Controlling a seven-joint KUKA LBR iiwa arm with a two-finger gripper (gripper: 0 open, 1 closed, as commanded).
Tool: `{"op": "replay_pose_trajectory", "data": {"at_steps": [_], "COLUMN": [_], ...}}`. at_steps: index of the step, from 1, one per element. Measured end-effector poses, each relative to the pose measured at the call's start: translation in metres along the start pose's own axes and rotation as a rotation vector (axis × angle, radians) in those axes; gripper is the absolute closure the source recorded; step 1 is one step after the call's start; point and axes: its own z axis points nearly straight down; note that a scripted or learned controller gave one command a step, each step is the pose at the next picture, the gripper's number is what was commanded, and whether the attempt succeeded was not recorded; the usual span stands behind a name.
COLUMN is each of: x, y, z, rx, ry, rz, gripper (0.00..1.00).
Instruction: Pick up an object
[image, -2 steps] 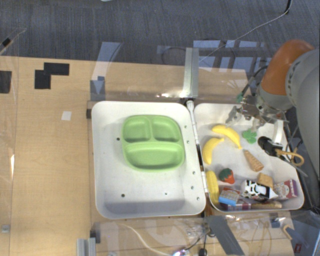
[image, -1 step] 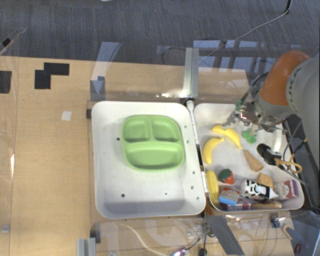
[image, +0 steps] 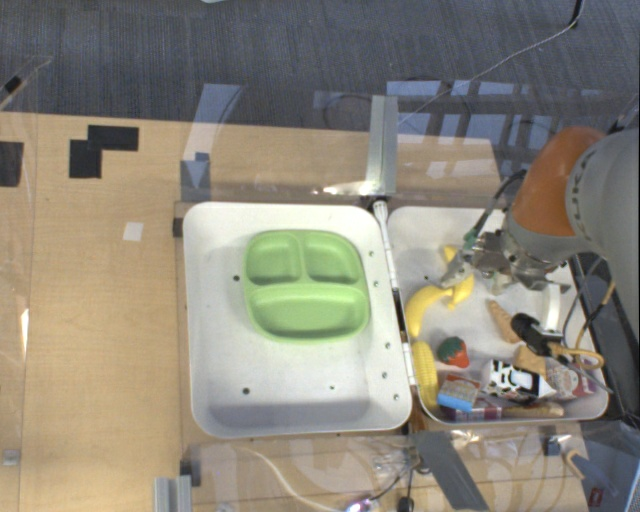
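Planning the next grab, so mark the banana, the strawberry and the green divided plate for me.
banana (image: 428, 303): camera view, right bin, on the middle of its curved yellow body.
strawberry (image: 455, 352): camera view, right bin, on its red flesh.
green divided plate (image: 303, 310): camera view, left bin, on the floor of its large compartment.

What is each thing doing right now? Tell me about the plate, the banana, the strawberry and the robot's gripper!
Green divided plate: lying flat in the left bin, nothing on it.
Banana: lying in the right bin.
Strawberry: lying loose below the banana.
Gripper: low above the banana's upper end.
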Motion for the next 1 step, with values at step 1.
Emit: {"op": "replay_pose_trajectory", "data": {"at_steps": [1], "x": [0.0024], "y": [0.0029], "z": [-0.0129], "rx": [-0.008], "ry": [0.003], "rz": [-0.002], "gripper": [1.00]}}
